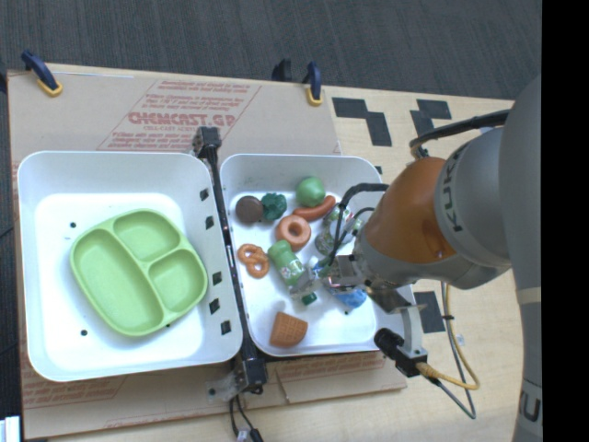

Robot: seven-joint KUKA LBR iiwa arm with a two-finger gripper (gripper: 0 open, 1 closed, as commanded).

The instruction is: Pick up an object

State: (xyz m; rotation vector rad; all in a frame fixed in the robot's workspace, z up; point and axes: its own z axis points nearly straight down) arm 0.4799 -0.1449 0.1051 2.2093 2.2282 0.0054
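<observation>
Gripper (pixel 333 279) fingers hidden beneath wrist.

Two shallow white plastic bins sit side by side on a cardboard-covered bench. The left bin (pixel 37 247) holds a light green three-compartment plate (pixel 138 270). The right bin (pixel 276 166) holds small toy foods: a green ball (pixel 310 191) at the far side, a brown round piece (pixel 248 210), a pinkish ring doughnut (pixel 294 230), an orange pretzel (pixel 254 260) and, nearest, a tan waffle-textured wedge (pixel 288 329). The grey arm's orange band (pixel 414 219) hangs over this bin's right side, with the gripper (pixel 339 279) low among the toys.
</observation>
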